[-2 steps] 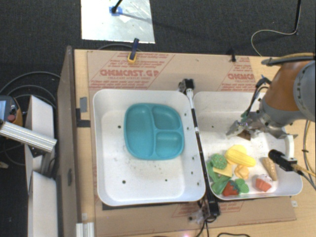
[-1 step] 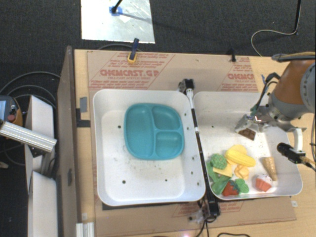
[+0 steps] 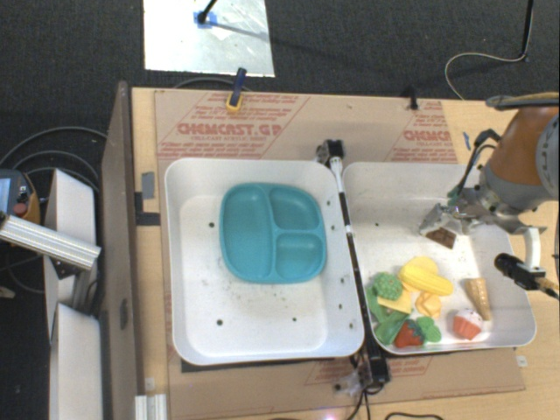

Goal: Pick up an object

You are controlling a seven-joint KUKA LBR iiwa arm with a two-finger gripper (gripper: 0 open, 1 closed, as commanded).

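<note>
Front edge: toy food pile (image 3: 411, 309) sits closest to me, bunched in the near corner of the right bin (image 3: 385, 208). I can make out a yellow banana-ish piece (image 3: 426, 277), green leafy bits (image 3: 383, 289), something red (image 3: 408, 335), a cone (image 3: 478, 297) and a red-and-white piece (image 3: 468, 325).

Left bin: left bin (image 3: 197, 261) has just a teal divided plate (image 3: 272, 233) sitting in it, nothing I'd try grabbing.

Arm: coming in from my right, orange band visible, end effector (image 3: 455, 217) low over the far-middle part of the right bin.

End effector state: honestly can't tell if it's open or closed, too small and cluttered at this angle.

Nearest thing: small dark brown piece (image 3: 442, 236) right under or against the tip, could be touching, can't say it's held.

Key relation: the main pile lies toward me and a bit left of the end effector, well apart from it. The banana-ish piece has its long axis running roughly left-right across the bin.

My read: if the brown piece is the target, it's basically straight down. If it's the pile, the arm needs to pull toward the near edge first.

Risk: the pile is packed tight, so I'd guess it nudges neighbours on the way in.

Desk: cardboard-covered desk (image 3: 262, 121) under both bins.
</note>
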